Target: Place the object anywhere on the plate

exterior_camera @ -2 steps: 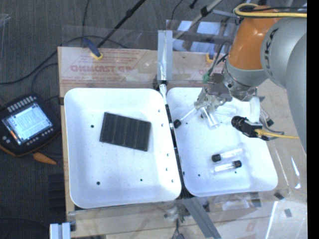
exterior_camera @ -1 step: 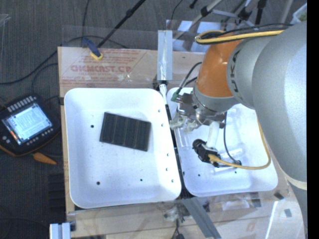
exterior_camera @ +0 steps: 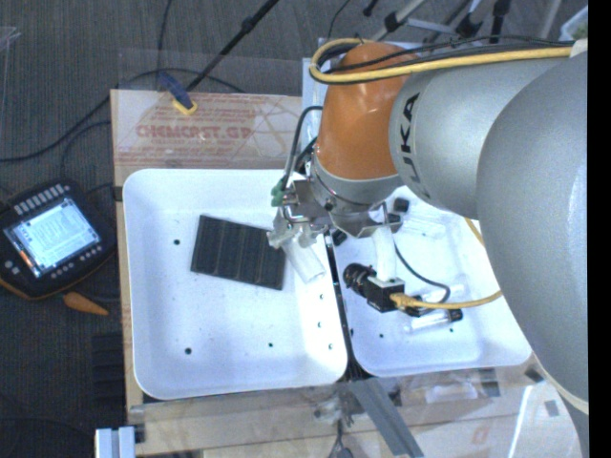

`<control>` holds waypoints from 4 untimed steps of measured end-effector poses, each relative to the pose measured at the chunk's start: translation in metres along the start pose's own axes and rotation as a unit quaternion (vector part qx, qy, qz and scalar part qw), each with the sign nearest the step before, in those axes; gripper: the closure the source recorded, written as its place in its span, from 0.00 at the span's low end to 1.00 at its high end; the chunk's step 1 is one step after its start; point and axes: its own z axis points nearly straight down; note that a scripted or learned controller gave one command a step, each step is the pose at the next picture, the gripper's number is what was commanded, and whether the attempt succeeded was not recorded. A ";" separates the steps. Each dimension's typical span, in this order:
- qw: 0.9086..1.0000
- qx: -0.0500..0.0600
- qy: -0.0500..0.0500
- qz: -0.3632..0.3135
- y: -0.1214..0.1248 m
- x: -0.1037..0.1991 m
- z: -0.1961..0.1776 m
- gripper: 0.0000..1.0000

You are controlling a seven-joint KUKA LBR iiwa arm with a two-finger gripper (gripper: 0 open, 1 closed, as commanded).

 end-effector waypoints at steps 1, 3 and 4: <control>0.950 -0.001 -0.001 -0.313 0.022 0.039 -0.049 1.00; 0.786 -0.003 -0.001 -0.619 0.041 0.120 -0.108 1.00; 0.652 -0.003 -0.001 -0.758 -0.036 0.137 -0.162 1.00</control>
